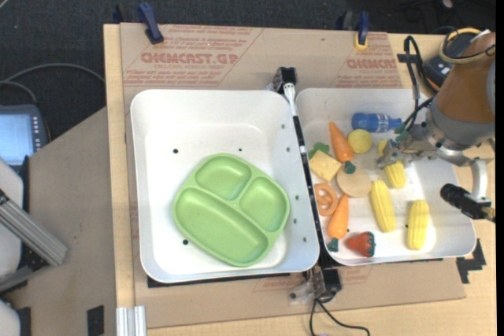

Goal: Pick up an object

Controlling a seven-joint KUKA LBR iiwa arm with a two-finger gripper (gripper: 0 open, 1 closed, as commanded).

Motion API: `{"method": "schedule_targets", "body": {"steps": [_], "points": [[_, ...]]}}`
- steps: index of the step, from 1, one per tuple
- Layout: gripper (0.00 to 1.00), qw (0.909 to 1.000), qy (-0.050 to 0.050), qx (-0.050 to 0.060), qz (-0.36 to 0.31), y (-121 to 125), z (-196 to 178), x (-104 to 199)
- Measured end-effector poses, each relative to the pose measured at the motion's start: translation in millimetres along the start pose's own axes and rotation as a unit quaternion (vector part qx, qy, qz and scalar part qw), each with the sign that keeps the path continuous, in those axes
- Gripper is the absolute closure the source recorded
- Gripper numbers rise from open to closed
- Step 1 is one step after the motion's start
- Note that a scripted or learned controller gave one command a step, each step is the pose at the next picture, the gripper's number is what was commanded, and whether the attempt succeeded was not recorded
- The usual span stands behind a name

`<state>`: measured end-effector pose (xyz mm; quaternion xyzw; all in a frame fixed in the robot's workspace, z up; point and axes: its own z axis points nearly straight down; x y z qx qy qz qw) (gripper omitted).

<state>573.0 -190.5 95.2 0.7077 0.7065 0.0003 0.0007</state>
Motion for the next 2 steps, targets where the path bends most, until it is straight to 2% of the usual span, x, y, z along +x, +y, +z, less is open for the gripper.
{"method": "schedule_targets", "body": {"steps": [1, 2], "points": [[1.00, 1.0000, 0.002, 0.002, -0.004, -3.9, 10.5, 83.9], [1.00, 1.0000, 0.001, -0.005, -0.006, 5.7, -96.1, 179.2]]}}
